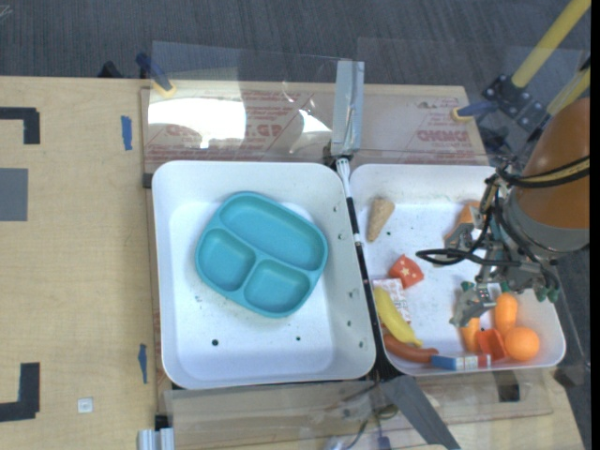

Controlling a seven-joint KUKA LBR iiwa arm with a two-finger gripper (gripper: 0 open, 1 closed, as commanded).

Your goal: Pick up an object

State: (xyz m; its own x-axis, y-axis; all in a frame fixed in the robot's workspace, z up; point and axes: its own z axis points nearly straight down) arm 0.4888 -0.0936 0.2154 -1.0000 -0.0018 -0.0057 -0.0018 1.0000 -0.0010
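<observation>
My gripper (474,306) hangs low over the right side of the right bin (431,190), under the orange-banded wrist and a tangle of cables. Its tip is right against a cluster of orange pieces: a small orange fruit (506,309), a round orange (522,344) and a red-orange piece (484,341). Nothing shows clearly between its fingers. Further left in the same bin lie a red pepper piece (406,271), a yellow banana (394,315), a red sausage (410,350) and a tan bread cone (378,217). An orange carrot piece (466,216) lies partly behind the cables.
The left bin (178,336) holds a turquoise divided plate (262,253). A clear plastic panel and a metal post (347,111) stand behind the bins. The arm covers the right bin's far right rim.
</observation>
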